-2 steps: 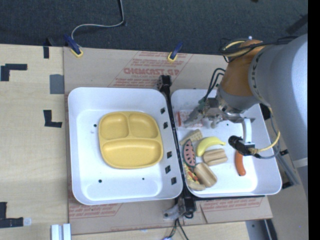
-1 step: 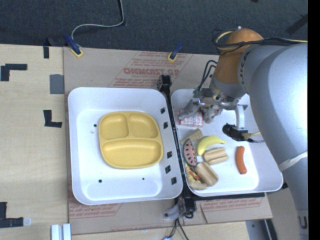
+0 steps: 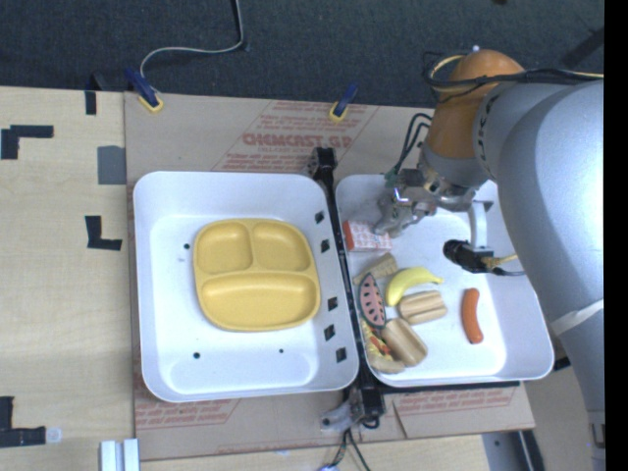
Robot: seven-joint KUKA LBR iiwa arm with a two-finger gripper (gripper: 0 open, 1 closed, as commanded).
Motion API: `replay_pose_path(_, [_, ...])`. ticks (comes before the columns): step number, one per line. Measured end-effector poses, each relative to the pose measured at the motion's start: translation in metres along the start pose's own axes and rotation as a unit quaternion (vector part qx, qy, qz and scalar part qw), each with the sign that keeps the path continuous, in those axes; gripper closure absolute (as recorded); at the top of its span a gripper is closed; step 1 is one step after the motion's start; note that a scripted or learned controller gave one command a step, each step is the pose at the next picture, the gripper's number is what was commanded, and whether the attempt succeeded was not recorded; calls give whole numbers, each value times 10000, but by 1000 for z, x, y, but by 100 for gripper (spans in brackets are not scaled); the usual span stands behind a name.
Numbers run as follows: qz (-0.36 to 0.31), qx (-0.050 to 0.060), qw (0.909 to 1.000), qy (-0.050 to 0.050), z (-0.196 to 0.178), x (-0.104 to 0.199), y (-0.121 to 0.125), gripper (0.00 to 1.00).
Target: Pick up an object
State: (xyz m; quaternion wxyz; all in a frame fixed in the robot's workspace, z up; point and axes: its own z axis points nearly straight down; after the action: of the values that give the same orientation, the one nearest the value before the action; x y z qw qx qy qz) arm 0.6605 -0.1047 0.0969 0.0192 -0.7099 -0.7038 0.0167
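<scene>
Gripper (image 3: 392, 214): your view doesn't settle its opening or hold; it hangs over the right bin's (image 3: 510, 361) upper left.
Objects: banana (image 3: 412, 282), sausage (image 3: 472, 316), watermelon slice (image 3: 371, 300) lie lower in it.

Red lettering reading "CHEMCAST" followed by unclear letters is printed on the cardboard sheet (image 3: 285, 135) at its far edge. Further red print at the near edge cannot be read.

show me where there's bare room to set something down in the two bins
Left bin: bare floor all round the yellow divided plate, widest along the near edge. Right bin: crowded mid-left with toy food beside the banana; bare right of the sausage.
</scene>
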Motion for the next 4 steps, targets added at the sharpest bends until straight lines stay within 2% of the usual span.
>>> replay_pose_path(1, [-7,-7,10000,27,1,3,0,0])
replay_pose_path(2, [-1,-7,10000,-2,-10,0,0,100])
replay_pose_path(3, [-7,-1,10000,22,-10,3,0,0])
replay_pose_path(4, [-22,-35,10000,49,11,0,2,0])
